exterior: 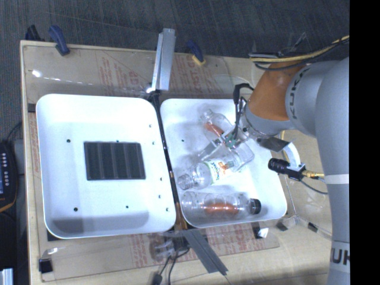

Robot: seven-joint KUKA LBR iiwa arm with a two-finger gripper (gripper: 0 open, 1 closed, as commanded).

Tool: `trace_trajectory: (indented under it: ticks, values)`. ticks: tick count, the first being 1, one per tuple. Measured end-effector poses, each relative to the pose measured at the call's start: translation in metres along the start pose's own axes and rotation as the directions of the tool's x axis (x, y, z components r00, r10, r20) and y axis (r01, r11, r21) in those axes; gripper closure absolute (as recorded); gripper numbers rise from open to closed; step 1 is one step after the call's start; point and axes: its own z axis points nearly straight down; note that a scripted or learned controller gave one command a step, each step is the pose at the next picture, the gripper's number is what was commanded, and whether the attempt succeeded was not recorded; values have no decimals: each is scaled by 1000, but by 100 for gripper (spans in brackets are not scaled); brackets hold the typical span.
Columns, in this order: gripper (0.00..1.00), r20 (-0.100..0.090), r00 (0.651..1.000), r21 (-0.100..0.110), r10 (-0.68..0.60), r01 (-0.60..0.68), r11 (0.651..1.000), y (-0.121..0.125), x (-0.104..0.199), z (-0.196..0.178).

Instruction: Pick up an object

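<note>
Two white bins are being used on a wooden bench (35, 94), and clear plastic bottles (219, 205) are lying piled in the right bin (270, 212). The gripper (237, 132) is being held over them; whether it's open can't be told. They're probably light and slippery, best gripped mid-body.

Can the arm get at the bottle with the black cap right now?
Probably yes. The black-capped bottle lies on its side along the right bin's near wall, with nothing on top of it, and the gripper is above that same bin.

arm (339, 255): white letters "KU" at lower right | bottle labels: unreadable
</note>
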Motion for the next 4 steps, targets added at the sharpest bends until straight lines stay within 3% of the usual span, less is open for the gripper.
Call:
trace_trajectory:
  ticks: [1, 2, 3, 4]
  values:
    - [0, 0, 1000, 0, 0, 0, 1000, 0, 0, 0]
    - [0, 4, 991, -1, 131, -131, 991, -13, 16, -1]
    - [0, -4, 999, 3, 46, -46, 999, 32, -16, 3]
    - [0, -14, 989, 15, -147, 147, 989, 57, -30, 3]
